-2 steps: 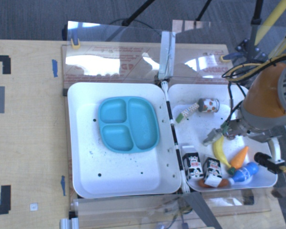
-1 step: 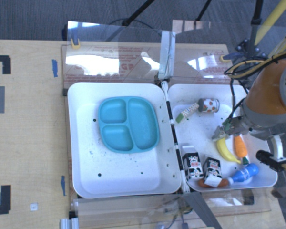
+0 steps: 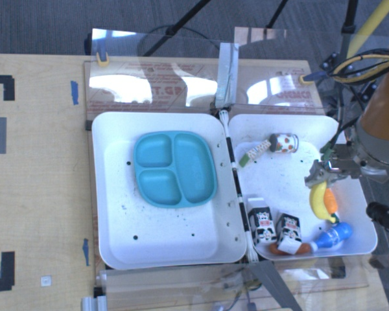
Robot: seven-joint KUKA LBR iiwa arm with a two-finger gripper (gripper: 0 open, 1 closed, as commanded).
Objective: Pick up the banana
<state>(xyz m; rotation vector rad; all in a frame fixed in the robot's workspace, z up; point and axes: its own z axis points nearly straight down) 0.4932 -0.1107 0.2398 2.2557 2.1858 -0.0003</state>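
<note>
The yellow banana (image 3: 319,201) lies in the right bin (image 3: 279,173) near its right wall, running roughly front to back. An orange piece (image 3: 330,200) rests against its right side. My gripper (image 3: 324,172) hangs at the banana's far end, right over or touching its tip. The grey arm with its orange band comes in from the right edge behind it.
A blue bottle (image 3: 334,234) lies just in front of the banana. Two cow-patterned cartons (image 3: 262,224) (image 3: 289,229) stand at the right bin's front. A small spotted toy with a green strip (image 3: 275,144) lies at the back. The left bin (image 3: 117,193) holds a teal divided plate (image 3: 175,168).
</note>
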